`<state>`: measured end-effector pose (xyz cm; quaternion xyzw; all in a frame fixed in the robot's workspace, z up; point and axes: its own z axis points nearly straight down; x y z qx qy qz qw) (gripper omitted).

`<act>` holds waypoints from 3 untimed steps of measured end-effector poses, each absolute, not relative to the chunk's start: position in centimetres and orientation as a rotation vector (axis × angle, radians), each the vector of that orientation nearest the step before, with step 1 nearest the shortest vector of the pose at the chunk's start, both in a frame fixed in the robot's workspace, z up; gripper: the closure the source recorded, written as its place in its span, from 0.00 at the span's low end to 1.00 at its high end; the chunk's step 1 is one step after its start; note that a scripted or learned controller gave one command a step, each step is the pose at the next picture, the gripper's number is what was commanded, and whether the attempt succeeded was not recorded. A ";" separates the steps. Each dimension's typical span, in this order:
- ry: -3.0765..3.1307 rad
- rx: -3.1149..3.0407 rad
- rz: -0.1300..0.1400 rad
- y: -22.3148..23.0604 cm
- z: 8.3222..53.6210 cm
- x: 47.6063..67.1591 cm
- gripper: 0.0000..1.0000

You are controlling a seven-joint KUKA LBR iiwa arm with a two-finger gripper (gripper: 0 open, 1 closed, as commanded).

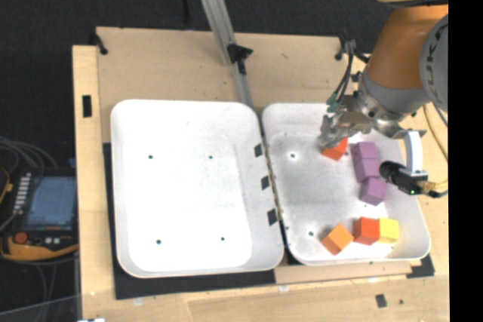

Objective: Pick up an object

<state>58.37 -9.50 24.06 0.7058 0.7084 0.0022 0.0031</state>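
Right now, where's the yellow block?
The yellow block lies in the right bin, near its front right corner, touching the red block, with the orange block further left.

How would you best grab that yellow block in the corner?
Take the yellow block from above, probably by its near and far faces. A red block touches its left side and the bin wall crowds its right, so those sides look blocked.
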 end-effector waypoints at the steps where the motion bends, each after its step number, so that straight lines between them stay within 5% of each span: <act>1: 2.228 2.213 0.003 -5.4 24.0 59.5 1.00; 3: 2.229 2.212 0.005 4.5 24.3 62.6 1.00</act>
